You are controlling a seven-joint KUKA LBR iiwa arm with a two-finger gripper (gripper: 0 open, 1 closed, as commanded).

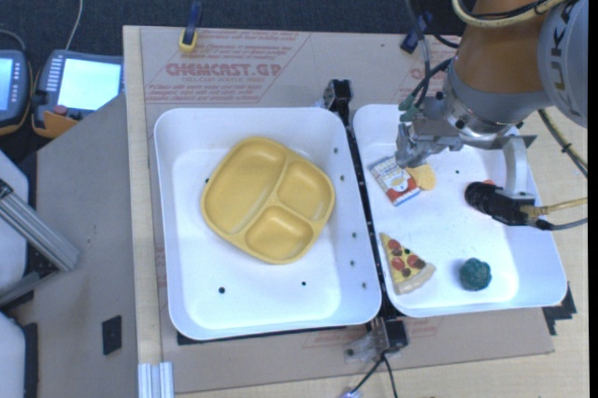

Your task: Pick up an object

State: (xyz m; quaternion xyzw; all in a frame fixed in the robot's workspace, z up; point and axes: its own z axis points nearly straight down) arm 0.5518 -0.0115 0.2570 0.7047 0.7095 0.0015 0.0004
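1. You see the bench (234,60) with two white bins side by side: the left bin (187,293) and the right bin (448,228).
2. The arm (509,22) comes in from 3 o'clock of the view and bends down over the right bin.
3. The gripper (408,153) is low over the 10 o'clock part of the right bin, directly at the upper edge of the carton (395,182).
4. You cannot tell if the jaws are open or closed, because the wrist covers them from above. You also cannot tell if they touch the carton.
5. The carton, white with red and blue, lies flat on the bin floor near the wall between the two bins.
6. A small yellow piece (425,177) lies just beside the carton, at its 3 o'clock side.
7. A pizza slice (406,262) lies at 7 o'clock of the right bin, and a green ball (475,274) at 5 o'clock, apart from each other.
8. In the left bin, a yellow plate (268,198) with three compartments rests near the middle.
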